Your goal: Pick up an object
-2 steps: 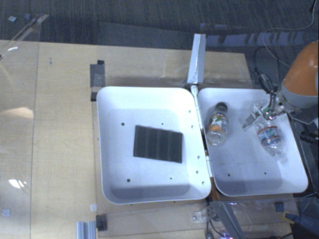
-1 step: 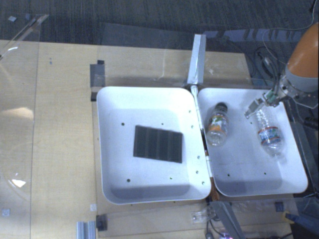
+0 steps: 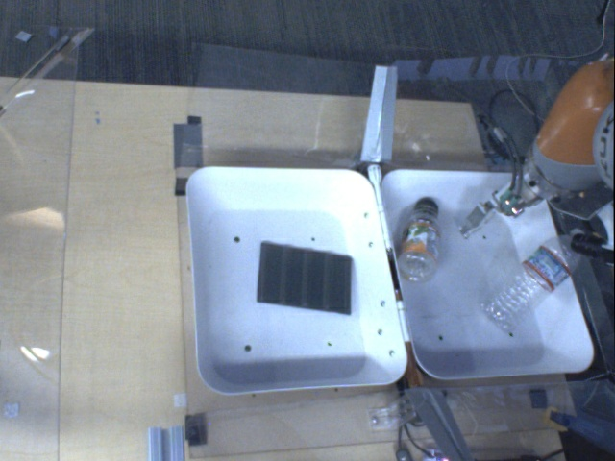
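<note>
Wood bench (image 3: 96, 286); bottle (image 3: 420, 239) label illegible, R bin (image 3: 567, 353).

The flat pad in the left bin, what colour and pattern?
Dark grey pad with lengthwise ribs, seen best in the camera view.

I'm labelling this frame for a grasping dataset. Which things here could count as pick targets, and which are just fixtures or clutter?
Pick targets and tool:
- small bottle with an orange label, lying in the right bin
- clear plastic bottle, lying in the same bin
- gripper, above that bin's far side

Just lying about:
- dark ribbed pad in the left bin
- cables behind the bins
</note>
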`<state>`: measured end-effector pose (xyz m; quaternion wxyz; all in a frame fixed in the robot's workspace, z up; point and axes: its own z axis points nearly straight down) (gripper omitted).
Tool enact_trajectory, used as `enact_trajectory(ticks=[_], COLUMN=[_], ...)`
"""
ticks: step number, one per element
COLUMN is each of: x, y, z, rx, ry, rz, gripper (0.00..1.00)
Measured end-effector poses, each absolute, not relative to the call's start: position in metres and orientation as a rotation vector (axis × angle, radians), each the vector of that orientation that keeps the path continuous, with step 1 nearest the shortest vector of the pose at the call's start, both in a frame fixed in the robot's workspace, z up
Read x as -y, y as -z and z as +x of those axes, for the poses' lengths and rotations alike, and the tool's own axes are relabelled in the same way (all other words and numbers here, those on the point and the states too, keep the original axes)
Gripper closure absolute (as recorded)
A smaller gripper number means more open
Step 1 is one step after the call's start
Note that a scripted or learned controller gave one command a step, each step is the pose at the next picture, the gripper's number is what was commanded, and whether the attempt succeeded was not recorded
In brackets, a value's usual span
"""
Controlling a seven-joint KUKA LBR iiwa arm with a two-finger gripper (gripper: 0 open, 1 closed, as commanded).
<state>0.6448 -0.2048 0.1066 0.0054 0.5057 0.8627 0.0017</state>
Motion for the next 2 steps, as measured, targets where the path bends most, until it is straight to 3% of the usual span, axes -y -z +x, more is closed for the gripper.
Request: enact_trajectory(ticks=[1,2], x=[0.122,0.112], y=[-0.090,-0.096], z=[0.628,0.612], rx=[-2.810,-2.899], ry=[-0.004,0.001], rz=[1.384,1.186], gripper=[0.00,0.00])
